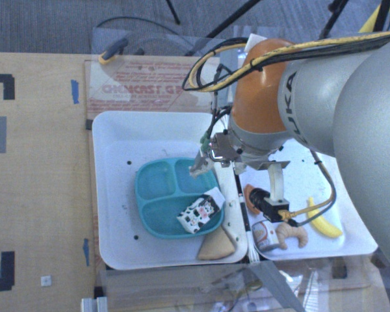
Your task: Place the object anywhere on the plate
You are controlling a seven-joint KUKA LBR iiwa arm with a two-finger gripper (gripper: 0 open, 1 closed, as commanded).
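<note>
2 white bins sat side by side on the surface. In the left bin (117,174), a cow-patterned carton (199,214) already lay on the teal plate (157,197). The claw (200,164) hovered above the plate's upper right section; whether it was open I could not tell. Judging by this, placement looked done, and the next move called for lifting clear.

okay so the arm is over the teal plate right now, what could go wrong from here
1. The cow-patterned object lies at the edge of the teal plate, partly over its rim; a nudge could tip it off.
2. The gripper hangs low over the plate, so a sideways move could catch a divider and shift the plate.
3. The tan wedge rests against the plate's rim and could get pushed.
</note>
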